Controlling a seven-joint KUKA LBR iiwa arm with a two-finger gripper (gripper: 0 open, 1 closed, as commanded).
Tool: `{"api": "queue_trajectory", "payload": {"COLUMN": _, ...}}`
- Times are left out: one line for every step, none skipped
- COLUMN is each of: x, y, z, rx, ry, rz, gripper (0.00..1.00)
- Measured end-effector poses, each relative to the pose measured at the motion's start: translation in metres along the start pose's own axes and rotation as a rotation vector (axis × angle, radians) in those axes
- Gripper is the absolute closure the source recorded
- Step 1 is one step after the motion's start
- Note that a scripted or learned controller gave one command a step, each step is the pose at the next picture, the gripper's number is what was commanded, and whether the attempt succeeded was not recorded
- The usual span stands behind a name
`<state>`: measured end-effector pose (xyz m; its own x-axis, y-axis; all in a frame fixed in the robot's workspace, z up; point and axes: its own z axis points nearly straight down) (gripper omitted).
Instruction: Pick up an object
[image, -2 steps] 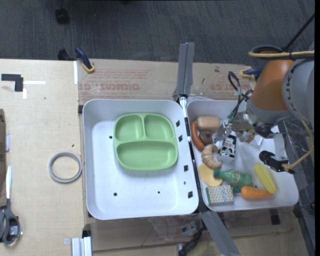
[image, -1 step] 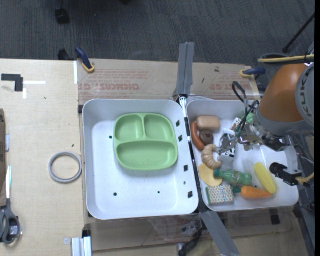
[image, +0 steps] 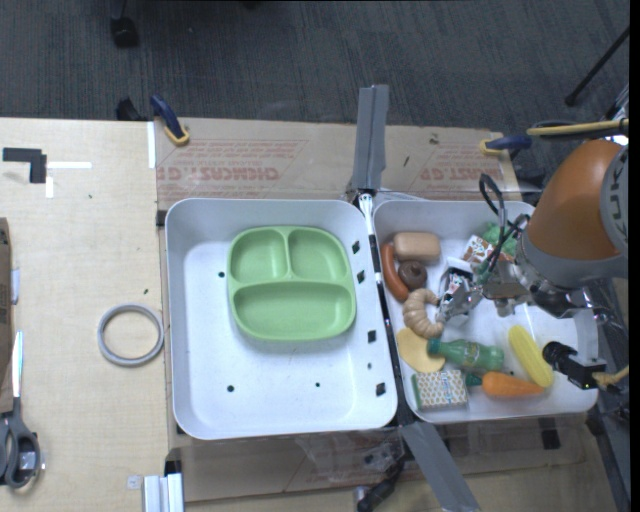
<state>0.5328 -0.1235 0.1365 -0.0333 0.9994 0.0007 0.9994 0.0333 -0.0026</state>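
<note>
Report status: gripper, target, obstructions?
Gripper low in right bin, finger state unclear. Nothing visibly held. Shrimp toy and green bottle crowd close beside it.

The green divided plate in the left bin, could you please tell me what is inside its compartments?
The green divided plate sits in the left bin, and all three of its compartments look bare. Whatever lies beneath the plate is covered.

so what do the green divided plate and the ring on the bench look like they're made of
The green divided plate looks like moulded plastic with a matte finish: one even pastel colour, rounded ridges between its three compartments, no sharp glare. The ring lying on the wooden bench is pale grey and slightly translucent, which suggests a roll of tape, though plastic or rubber cannot be ruled out.
</note>
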Motion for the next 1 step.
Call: {"api": "queue_trajectory", "payload": {"x": 0.0182, "y": -0.0364, "z": 0.0372, "rx": -0.021, "ry": -0.003, "rz": -0.075, "gripper": 0.0}}
